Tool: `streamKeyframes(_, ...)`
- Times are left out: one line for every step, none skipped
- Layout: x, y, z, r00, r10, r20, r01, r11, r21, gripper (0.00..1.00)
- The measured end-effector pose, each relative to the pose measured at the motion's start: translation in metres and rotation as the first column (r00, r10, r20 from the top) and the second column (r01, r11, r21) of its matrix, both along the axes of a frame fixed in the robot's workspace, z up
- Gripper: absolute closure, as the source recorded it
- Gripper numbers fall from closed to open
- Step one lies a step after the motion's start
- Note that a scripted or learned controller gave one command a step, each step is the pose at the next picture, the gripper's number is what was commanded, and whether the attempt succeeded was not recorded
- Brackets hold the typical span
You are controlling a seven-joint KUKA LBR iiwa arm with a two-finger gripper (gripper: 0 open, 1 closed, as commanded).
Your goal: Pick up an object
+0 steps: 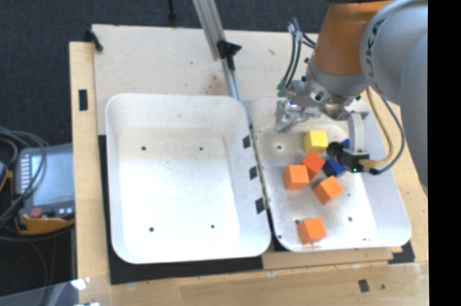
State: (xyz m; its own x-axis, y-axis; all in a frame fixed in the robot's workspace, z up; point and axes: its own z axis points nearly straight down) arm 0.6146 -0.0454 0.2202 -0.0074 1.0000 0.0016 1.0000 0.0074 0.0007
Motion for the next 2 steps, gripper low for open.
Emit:
streamKeyframes(-0.011, 0.044, 0.010, 1.000, 0.000, -0.001, 0.000, 1.000, 0.001, 1.00)
streamKeyframes(-0.011, 0.096, 0.013, 1.000, 0.001, 0.000, -0.001, 1.000, 0.001, 1.00)
